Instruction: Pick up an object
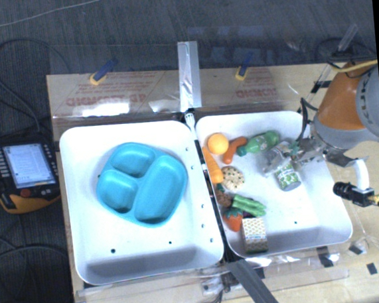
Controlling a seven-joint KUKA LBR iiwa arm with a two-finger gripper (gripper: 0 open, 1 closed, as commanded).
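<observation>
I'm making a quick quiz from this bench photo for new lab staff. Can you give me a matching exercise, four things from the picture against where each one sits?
Things:
1. blue divided plate
2. orange ball
3. patterned box
4. gripper

Places:
A. right bin, near its front wall
B. right bin, back left corner
C. over the middle of the right bin, beside a small green-and-white can
D. middle of the left bin

Pairs: 1-D, 2-B, 3-A, 4-C
</observation>
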